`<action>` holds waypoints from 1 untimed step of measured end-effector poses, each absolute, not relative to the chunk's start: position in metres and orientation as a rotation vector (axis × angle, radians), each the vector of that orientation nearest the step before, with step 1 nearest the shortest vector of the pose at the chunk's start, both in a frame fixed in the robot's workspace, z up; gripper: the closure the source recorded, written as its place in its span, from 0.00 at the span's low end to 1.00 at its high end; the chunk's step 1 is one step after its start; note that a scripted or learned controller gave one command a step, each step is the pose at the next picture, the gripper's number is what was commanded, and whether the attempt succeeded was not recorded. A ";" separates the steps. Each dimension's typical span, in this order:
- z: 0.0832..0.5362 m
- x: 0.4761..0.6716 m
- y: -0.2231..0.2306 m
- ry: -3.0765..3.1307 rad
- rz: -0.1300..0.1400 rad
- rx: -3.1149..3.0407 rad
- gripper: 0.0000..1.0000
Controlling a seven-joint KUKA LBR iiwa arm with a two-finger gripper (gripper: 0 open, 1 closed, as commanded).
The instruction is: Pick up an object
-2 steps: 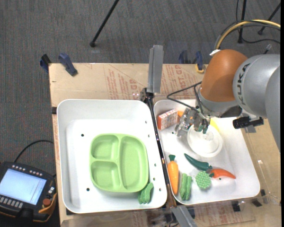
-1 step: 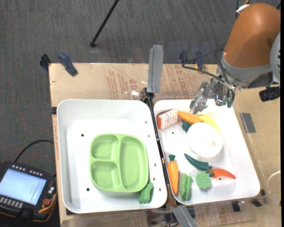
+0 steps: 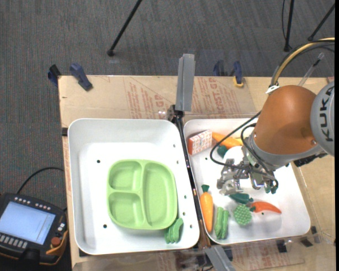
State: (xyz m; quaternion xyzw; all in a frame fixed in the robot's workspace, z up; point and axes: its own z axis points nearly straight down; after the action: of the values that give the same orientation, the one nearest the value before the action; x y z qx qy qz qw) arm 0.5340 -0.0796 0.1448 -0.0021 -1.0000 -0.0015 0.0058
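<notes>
You are looking down at a slant on a cardboard-topped bench point(image 3: 130, 92) that bears two shallow white bins side by side, both smooth, glossy plastic with rounded corners. The left bin point(image 3: 90, 140) holds a pale green divided plate point(image 3: 142, 193) with three compartments and soft rounded edges; a small dark green ridged toy vegetable point(image 3: 174, 230) lies just off its lower right corner, against the bin's wall. The right bin point(image 3: 294, 219) holds the toy food you could pick from. The grey arm with its large orange band point(image 3: 285, 120) reaches in from the right and hangs over the middle of this bin, its metal gripper point(image 3: 240, 179) low among the objects. You cannot tell how wide its fingers stand, and nothing can be seen clamped between them, so judge the pick as not yet done: the grasp and the lift both remain. Around the gripper lie a small red and white carton point(image 3: 200, 141) near the bin's upper left, an orange piece point(image 3: 229, 140) beside it, a tapered orange carrot point(image 3: 207, 208) with a green top, a dark green pod point(image 3: 221, 222), a knobbly round green piece point(image 3: 242, 214) and a glossy red-orange pepper point(image 3: 265, 208). A dark teal piece point(image 3: 240, 197) just below the gripper looks the nearest candidate.
</notes>
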 end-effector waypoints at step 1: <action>0.084 0.479 -0.130 -3.133 -0.006 0.136 1.00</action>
State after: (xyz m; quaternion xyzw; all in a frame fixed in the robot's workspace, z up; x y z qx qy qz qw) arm 0.4791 -0.1299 0.0840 0.0433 -0.9991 -0.0019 0.0030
